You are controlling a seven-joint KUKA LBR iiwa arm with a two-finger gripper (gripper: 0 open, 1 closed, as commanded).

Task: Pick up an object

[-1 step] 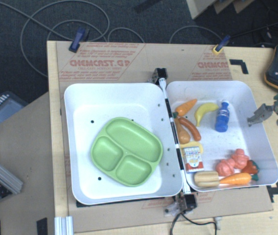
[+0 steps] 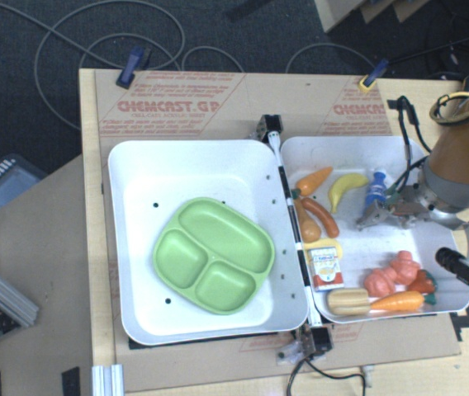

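Note:
The right bin [image 2: 346, 143] holds several toy foods. A blue bottle [image 2: 376, 186] stands beside a yellow banana [image 2: 346, 190] near the far wall. An orange carrot [image 2: 315, 180] and a brown sausage [image 2: 319, 214] lie along the left wall, with a small carton [image 2: 325, 266] below them. Near the front lie a pink lump [image 2: 391, 275], a bread roll [image 2: 348, 301] and a second carrot [image 2: 395, 303]. My gripper [image 2: 370, 216] hangs low over the bin's middle, just in front of the blue bottle, with nothing visibly in it.
The left bin [image 2: 135, 188] holds a green divided plate [image 2: 212, 255]. A small red piece [image 2: 423, 282] sits by the pink lump. Bare bin floor lies around the gripper. The arm [image 2: 457, 159] covers the right bin's right side.

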